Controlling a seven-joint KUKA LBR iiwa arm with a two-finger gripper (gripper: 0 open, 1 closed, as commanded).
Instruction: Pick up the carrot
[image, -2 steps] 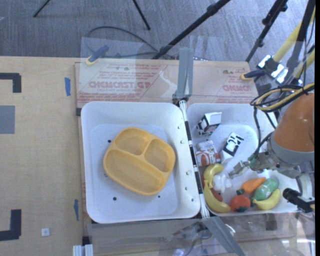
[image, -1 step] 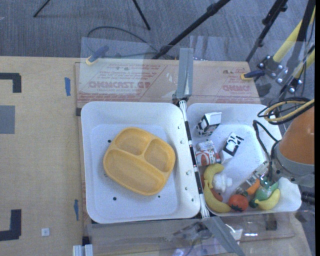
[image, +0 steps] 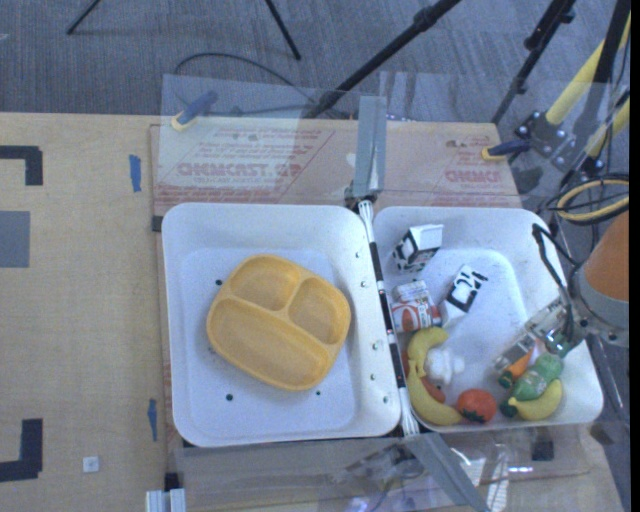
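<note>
The carrot (image: 513, 370) is a small orange piece with a green top. It lies near the front right corner of the right bin (image: 500, 225), between a green item (image: 537, 381) and a white lump (image: 447, 365). My gripper (image: 528, 346) is low inside that bin, reaching in from the right. Its tip is directly above and against the carrot's upper end. The grey wrist and orange band (image: 610, 265) hang over the bin's right wall. The gripper body hides part of the carrot.
The right bin also holds a white toy truck (image: 418, 245), a black-and-white piece (image: 465, 287), a red-and-white can (image: 412, 308), two bananas (image: 430, 385) (image: 537, 402) and a red tomato (image: 477, 404). The left bin (image: 190, 300) bears a yellow divided plate (image: 278, 320).
</note>
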